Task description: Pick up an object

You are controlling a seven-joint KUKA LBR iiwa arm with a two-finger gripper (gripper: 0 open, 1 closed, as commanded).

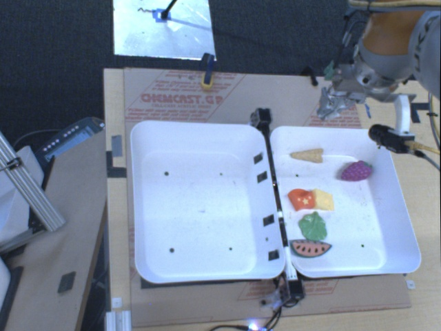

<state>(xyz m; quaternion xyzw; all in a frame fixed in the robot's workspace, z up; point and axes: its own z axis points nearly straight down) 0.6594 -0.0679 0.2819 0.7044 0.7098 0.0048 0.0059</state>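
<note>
The right bin (393,219) holds several toy foods: a tan cone-shaped piece (307,155), purple grapes (356,171), a red-orange piece (301,198), a yellow block (324,199), a green leafy piece (313,225) and a watermelon slice (311,247). My gripper (333,106) hangs above the bench just behind the right bin's far rim, up and to the right of the cone. Nothing shows between its fingers.
The left bin (200,198) lies beside the right one, joined by a black divider strip (269,178). A shiny metal plate (163,18) lies at the back left. A black fixture (389,138) sticks over the right bin's far right corner.
</note>
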